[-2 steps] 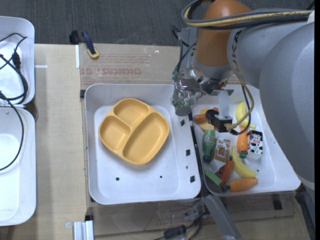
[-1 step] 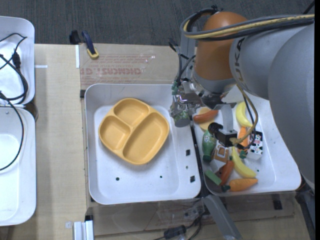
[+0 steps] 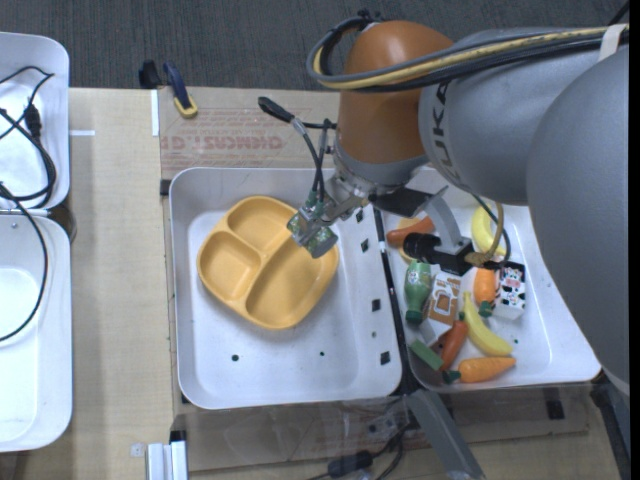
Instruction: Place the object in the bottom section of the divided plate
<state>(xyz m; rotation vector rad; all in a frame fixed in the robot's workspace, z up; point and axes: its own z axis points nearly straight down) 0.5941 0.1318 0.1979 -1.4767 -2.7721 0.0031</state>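
Divided plate (image 3: 262, 263), a yellow-orange plastic dish with three compartments, lies flat in the left white bin (image 3: 270, 368), toward that bin's upper middle, with its rim close to the wall shared with the right white bin (image 3: 560, 353). The gripper (image 3: 314, 230) hangs over the plate's upper right rim, and a small greenish-grey thing shows at its tip, but the view is too coarse there to tell whether anything sits between its fingers or how they stand. The object to be placed is therefore uncertain; if it is that small item, it looks light and compact, likely a hard plastic toy, smooth enough to slip under a loose pinch, so a hold across its narrow middle would suit best. The plate itself seems stiff and light, prone to slide on the smooth bin floor if nudged at its rim. Its large bottom section faces the bin's lower edge and looks shallow, so a low release would keep the item from bouncing out. In the right bin lie toy foods crowded together: yellow plastic bananas (image 3: 487, 333), orange toy carrots (image 3: 485, 368), a green toy bottle (image 3: 417, 286) and a small cow-patterned carton (image 3: 511, 290). Around the bins runs a pale wooden bench (image 3: 110, 268), with cardboard (image 3: 230, 133) along its far edge.
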